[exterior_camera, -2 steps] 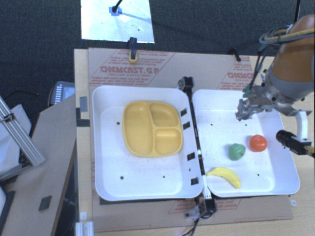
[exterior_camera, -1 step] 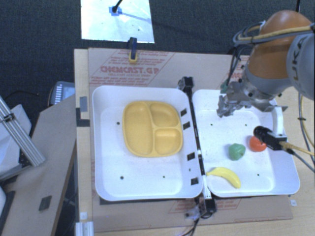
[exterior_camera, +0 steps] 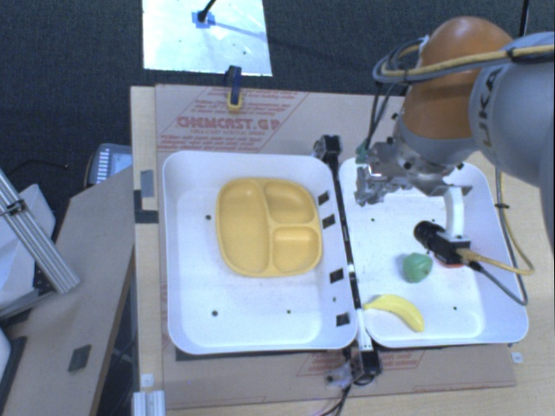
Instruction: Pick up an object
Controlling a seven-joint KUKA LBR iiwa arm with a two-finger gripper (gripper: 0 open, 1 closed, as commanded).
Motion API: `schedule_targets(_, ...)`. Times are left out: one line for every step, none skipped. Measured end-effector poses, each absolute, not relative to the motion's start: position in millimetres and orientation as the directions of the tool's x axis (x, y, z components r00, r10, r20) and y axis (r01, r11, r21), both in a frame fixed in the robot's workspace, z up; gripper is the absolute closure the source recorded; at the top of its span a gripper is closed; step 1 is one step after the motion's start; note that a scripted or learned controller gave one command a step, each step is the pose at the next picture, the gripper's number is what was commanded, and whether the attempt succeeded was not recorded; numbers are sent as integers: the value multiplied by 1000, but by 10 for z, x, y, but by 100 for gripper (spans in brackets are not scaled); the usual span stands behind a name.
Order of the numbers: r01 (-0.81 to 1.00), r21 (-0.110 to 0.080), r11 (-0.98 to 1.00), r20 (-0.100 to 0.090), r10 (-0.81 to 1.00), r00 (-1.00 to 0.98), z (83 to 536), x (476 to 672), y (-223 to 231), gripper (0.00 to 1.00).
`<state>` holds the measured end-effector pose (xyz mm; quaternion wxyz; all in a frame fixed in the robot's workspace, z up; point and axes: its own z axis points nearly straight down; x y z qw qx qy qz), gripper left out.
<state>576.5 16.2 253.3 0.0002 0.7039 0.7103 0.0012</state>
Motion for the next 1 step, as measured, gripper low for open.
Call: schedule_targets(1000, 0, 10, 2, 1000, -10, 2299, 5703, 656, 100)
